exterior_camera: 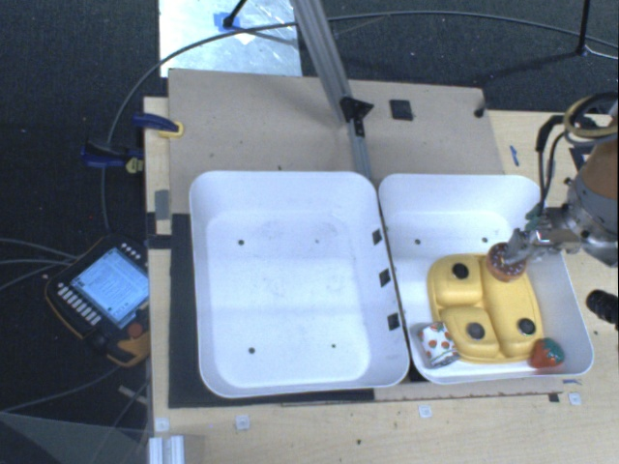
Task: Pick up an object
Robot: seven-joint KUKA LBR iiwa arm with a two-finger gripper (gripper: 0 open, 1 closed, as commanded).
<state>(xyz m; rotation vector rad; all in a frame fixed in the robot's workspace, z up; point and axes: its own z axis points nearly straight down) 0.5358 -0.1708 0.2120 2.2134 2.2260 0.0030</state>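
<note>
Three things lie in the right bin: a yellow block with dark holes, a small white toy just beside its near-left corner, and a red piece at its near-right corner. We see the gripper right over the block's far edge, with a brownish round thing at its tip. Whether that is a held object or part of the tool, we cannot tell, so we cannot say if the hand is clenched, released or grasping.

We judge the main risk to be a poor bite. The block looks broad and rounded, so the tip may slide off its top or come up with nothing. A push at that far edge could also shove the block toward the near wall and jam the toy and red piece against it.

Much of the arm is cut off at the right. The toy's shape and the red piece are too small to make out. The left bin lies well apart.
</note>
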